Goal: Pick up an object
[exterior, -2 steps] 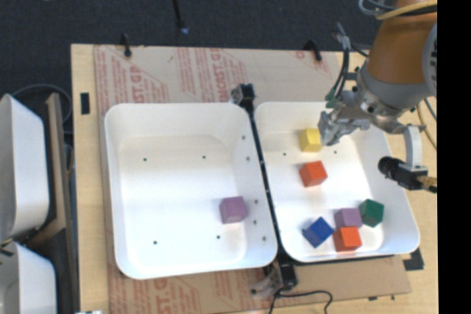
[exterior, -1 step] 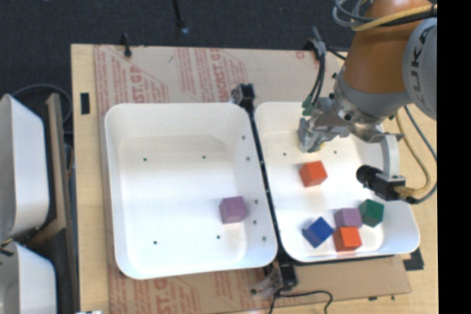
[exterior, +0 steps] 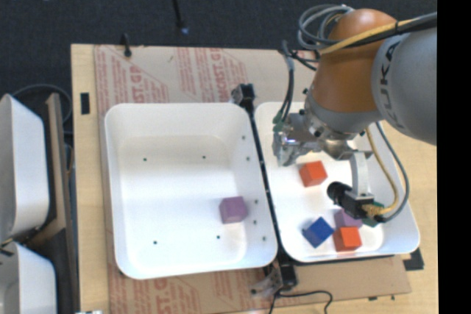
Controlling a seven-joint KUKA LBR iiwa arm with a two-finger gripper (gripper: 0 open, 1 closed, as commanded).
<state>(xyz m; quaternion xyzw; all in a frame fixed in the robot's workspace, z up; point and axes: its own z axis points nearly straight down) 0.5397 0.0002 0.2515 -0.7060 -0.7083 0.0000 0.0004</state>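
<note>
One orange block (exterior: 313, 173) lying just right of gripper (exterior: 288, 149), near right bin (exterior: 401, 235) centre, apart from it.

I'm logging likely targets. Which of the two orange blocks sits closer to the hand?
The orange block higher up in the right bin, just below the hand. The other orange block lies near the bin's front edge, beside the blue block.
</note>
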